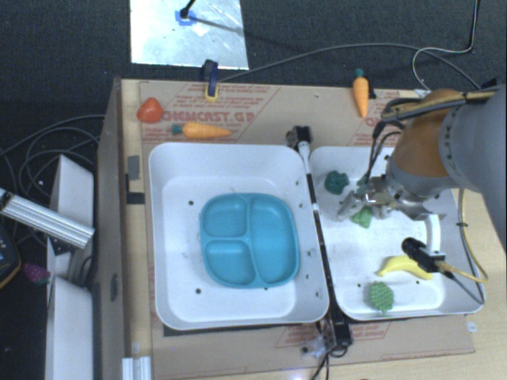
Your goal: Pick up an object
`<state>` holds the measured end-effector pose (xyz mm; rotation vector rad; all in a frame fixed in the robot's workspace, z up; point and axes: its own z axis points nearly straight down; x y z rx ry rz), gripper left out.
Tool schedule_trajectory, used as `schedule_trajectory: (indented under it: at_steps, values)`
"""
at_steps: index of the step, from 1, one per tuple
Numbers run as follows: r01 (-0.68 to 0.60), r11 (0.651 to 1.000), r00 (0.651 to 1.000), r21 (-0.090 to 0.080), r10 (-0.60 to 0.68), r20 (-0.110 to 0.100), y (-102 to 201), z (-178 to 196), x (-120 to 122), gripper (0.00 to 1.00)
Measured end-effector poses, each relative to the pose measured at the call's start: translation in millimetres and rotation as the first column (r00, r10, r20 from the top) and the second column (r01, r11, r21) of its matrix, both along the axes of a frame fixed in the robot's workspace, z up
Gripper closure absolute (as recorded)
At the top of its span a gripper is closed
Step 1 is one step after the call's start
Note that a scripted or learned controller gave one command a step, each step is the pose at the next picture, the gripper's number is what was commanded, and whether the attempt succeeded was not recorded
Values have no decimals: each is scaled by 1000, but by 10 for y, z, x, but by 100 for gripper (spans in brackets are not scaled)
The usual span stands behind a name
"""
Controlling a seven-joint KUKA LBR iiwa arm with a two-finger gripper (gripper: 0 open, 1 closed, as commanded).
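- At the far left, off the counter [261, 105], a silver ridged bar [43, 218] lies at a slant over a pale box, with dark cables looping on the black floor beside it.
- On the brown counter behind the bins sit an orange-red toy [150, 111] and a toy carrot [202, 131] lying flat just beside it; a small blue and yellow clamp [210, 78] stands at the counter's back edge.
- The left bin [170, 212] holds a blue divided plate [249, 240] with three compartments, resting near the bin's middle.
- A black divider strip [314, 212] runs between the two bins, which stand touching side by side.
- A second toy carrot [361, 95] stands on the counter behind the right bin [348, 291].
- In the right bin, a dark green toy [337, 182] lies near the back left corner.
- The gripper [360, 207] is low in the right bin, near its middle, pointing left; a bright green object [363, 218] lies right at its tip, touching or nearly so, but whether the gripper is open, closed or gripping it cannot be told from this view.
- Toward the front of the right bin lie a round textured green toy [381, 295] and, just beside it, a yellow banana [404, 267].
- The grey arm [467, 145], with its orange band [420, 145], comes in from the right over the right bin.
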<state>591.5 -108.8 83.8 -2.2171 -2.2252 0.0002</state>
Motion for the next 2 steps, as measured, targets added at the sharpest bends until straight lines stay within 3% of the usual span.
schedule_trajectory:
  at_steps: [1,2]
  values:
    - [-1,1000,1000,-1,1,4,-5,117,15,100]
    - [-2,1000,1000,1,2,6,866,1217,-35,100]
